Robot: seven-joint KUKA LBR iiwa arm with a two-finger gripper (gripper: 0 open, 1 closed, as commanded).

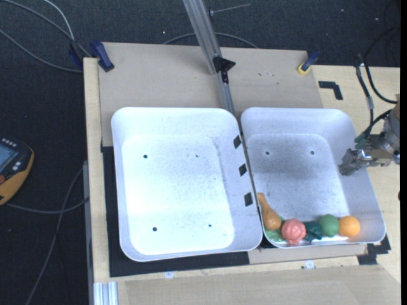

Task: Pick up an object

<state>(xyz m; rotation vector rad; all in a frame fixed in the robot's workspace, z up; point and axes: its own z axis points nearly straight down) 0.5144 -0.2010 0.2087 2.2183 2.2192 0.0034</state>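
Pink-red ball (293, 230) with a rough, speckled surface sits at the near edge of the right bin (305, 132), roughly mid-row in a small cluster. Left of it, touching: an orange carrot-shaped piece (268, 213), lying at a slant with its thin end pointing far-left. Right of the ball: a dark teal item (313, 230), partly hidden, shape unclear. Then a green round piece (329, 224), then an orange ball (350, 225) at the near-right corner. All five are packed along the near wall, on a pale green flat thing (275, 236) that peeks out under them.

Gripper (350, 164) is at the right bin's right rim, well apart from the cluster, further from the camera than it. Nothing visibly between the jaws; can't tell how far open they are at this resolution.

Left bin (172, 122) has a dark-speckled floor. Both bins sit on a tan bench (159, 75). Metal rail (200, 24) runs in from the far side to the gap between the bins.
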